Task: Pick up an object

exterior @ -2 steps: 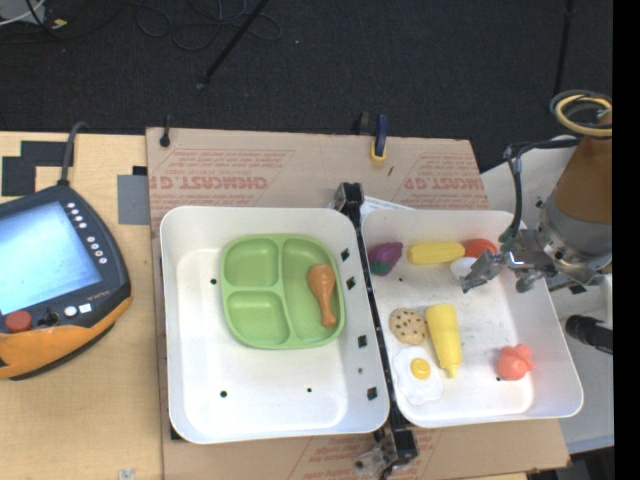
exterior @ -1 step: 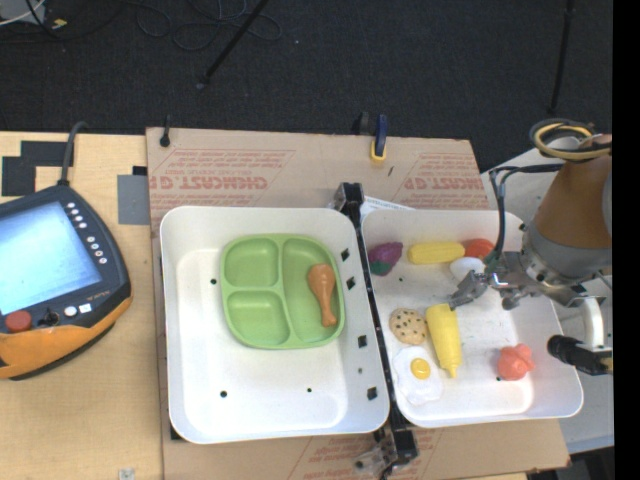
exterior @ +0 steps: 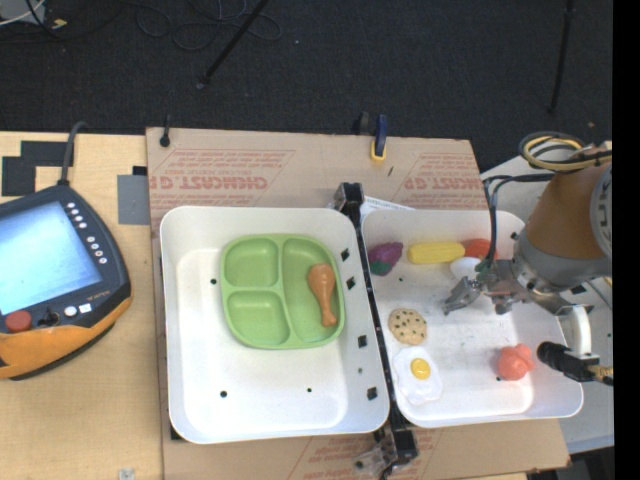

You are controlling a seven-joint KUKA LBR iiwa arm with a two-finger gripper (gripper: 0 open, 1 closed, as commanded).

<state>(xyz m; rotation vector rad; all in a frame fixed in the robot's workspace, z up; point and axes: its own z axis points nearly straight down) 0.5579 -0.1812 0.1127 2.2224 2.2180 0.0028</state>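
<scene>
We find the gripper (exterior: 462,296) low in the right bin (exterior: 560,405), its two fingers (exterior: 455,301) pointing left and standing narrowly apart with nothing between them; the tips sit over bare bin floor. Nearest to them we note a cookie (exterior: 407,325) down and to the left, apart from the tips. Along the far side of the same bin lie a purple toy vegetable (exterior: 385,256), a yellow corn cob (exterior: 436,253) and a red piece (exterior: 478,248) partly hidden by the arm. A fried egg (exterior: 417,371) rests near the front left corner and a pink-red fruit (exterior: 514,362) toward the front right. In the left bin (exterior: 190,368) we record a green divided plate (exterior: 255,313) carrying a chicken drumstick (exterior: 323,290) in its right compartment. A teach pendant (exterior: 55,268) lies on the bench at far left.
</scene>
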